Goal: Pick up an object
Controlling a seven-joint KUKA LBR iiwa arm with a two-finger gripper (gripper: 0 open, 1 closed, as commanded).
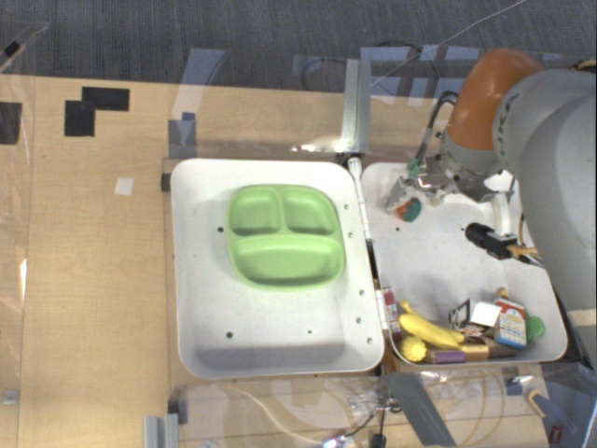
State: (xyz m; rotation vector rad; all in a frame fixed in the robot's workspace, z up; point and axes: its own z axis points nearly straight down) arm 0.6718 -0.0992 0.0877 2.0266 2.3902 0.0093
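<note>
Here the claw (408,194) hangs over the far corner of the right bin (448,269), well to the right of the green plate (283,234) and about level with that plate's far rim. At this slant its tip is a small grey blur, and whether it stands wide or narrow cannot be told. A small red-and-teal thing (408,211) sits just under the tip, on the side nearer the camera. Whether it touches the claw or lies on the bin floor is not clear, and its shape is too small to make out.

Behind the claw, farther right of the plate, the arm (550,157) bulks in grey with its orange band (485,101). The picture's edge cuts it off, and it hides the right bin's far right side.

Right of the plate and nearer the camera, a heap crowds the right bin's near edge. A banana (431,329) lies closest to the plate, with a small yellow round thing (413,349) just beside it. Farther from the plate come a printed little box (508,325), a green ball (534,326) half hidden behind the box, and a dark tangle (459,314) that is hard to name.

The plate itself, split into three compartments, lies flat in the middle of the left bin (191,278).
</note>
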